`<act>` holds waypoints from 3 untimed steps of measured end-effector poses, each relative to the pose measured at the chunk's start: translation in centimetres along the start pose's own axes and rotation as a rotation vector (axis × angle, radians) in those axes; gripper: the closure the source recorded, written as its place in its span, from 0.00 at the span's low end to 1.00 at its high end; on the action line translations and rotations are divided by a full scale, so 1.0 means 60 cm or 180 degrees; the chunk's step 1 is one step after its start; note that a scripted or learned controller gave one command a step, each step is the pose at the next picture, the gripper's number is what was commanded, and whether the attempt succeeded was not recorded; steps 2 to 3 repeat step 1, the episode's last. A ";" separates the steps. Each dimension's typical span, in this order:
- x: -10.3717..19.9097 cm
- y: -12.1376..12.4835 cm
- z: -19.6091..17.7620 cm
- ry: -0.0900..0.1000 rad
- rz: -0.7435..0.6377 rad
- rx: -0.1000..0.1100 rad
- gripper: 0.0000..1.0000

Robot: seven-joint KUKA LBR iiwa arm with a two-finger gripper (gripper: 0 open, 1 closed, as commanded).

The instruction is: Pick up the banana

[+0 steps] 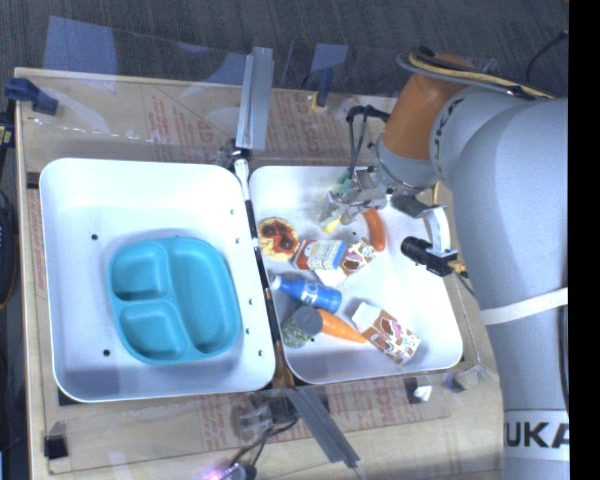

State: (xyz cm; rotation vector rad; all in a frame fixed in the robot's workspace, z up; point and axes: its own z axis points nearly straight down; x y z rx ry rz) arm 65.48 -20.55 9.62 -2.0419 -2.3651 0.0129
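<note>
Where the right bin (435, 313) begins, the arm (500, 198) perhaps bends steeply down.

Down on the counter (130, 423), two shallow white bins sit side by side: left bin (70, 183), right bin (435, 353), edges touching.

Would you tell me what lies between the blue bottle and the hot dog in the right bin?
In the camera view, a colourful carton lies between the blue bottle and the hot dog.
</note>
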 end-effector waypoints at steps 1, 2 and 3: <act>0.058 0.009 -0.246 -0.0019 0.0135 -0.0042 1.00; 0.058 0.009 -0.246 -0.0019 0.0135 -0.0042 1.00; 0.058 0.009 -0.246 -0.0019 0.0135 -0.0042 1.00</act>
